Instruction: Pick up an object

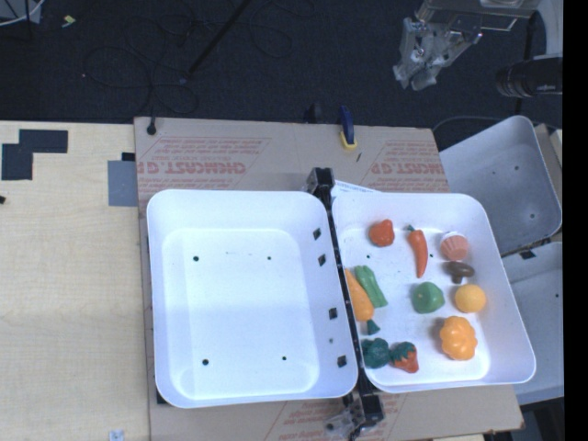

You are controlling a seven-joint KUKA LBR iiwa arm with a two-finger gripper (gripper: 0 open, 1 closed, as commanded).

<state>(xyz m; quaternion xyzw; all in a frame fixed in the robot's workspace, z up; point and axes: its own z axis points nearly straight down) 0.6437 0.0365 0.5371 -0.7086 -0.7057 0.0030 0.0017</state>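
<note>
The left bin on the tabletop holds nothing to pick, so any descent there would be a wasted try. All the candidates lie in the right bin.

Hard against the divider lie an orange piece and a green pepper, touching each other; a grasp here risks a finger striking the bin wall or catching both at once. Below them, a dark green piece touches a small green and red piece, and that pair poses the same double-pick hazard.

Further right the things stand more apart: a red pepper near the top, a carrot lying lengthwise, and a green round piece. The carrot is slim and could roll away if the grip closes along its length instead of across it. The pumpkin and the yellow fruit are rounded and smooth, and might squirt out from a pinch that is off-centre. A pink-topped piece sits just beside a brown one, so a reach for either may nudge the other.

The end effector hangs high over the dark floor beyond the tabletop, well apart from everything and carrying nothing. Whether it is spread or pressed together cannot be told at this angle. From so far off, a small aiming error could land it between objects.
</note>
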